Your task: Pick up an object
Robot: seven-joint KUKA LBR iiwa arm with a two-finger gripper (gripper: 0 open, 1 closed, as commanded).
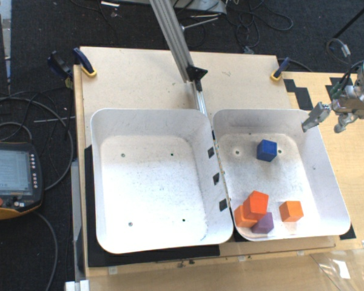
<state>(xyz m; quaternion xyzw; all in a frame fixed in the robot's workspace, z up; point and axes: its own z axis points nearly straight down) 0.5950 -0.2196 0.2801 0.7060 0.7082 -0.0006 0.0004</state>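
Hovering at the far right edge of the camera view, the gripper (pixel 329 119) hangs past the right bin (pixel 327 180) rim with its fingers spread apart and nothing between them. Inside that bin a blue cube (pixel 267 150) sits near the back; two orange blocks (pixel 252 208), a purple block (pixel 264 223) touching them, and another orange cube (pixel 291 211) lie near the front. The left bin (pixel 109 138) lies alongside.

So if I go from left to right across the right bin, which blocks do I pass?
Orange cube leaning on the bin's left wall → small purple block → blue cube → lone orange cube.
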